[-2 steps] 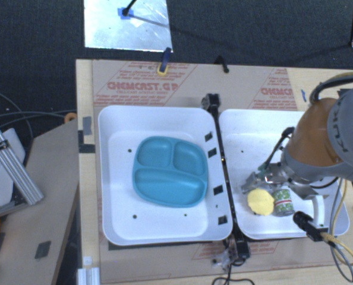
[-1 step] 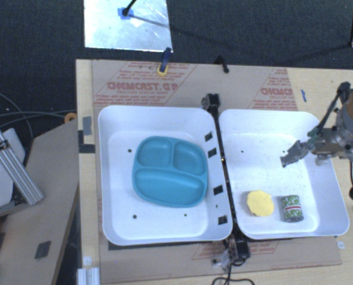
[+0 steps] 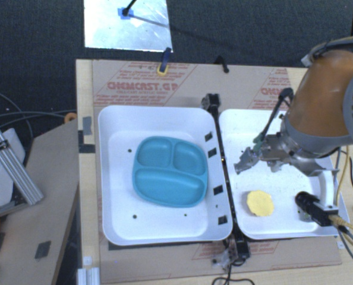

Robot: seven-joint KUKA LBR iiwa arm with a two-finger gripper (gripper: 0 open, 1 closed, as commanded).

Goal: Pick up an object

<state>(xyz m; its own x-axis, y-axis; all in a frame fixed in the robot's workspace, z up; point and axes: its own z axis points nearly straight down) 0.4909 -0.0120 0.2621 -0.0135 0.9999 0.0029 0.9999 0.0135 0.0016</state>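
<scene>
A round yellow object [image 3: 260,203] lies on the floor of the right bin [image 3: 242,123], near its front. My gripper [image 3: 243,161] hangs over that bin's left half, behind and a little to the left of the yellow object and apart from it. A blue divided plate [image 3: 170,171] rests in the middle of the left bin [image 3: 117,141].
A raised divider with black clips [image 3: 215,153] runs between the two bins. The arm's orange and grey body [image 3: 328,97] covers the right bin's far right side. Both bins rest on a cardboard sheet [image 3: 147,82].
</scene>
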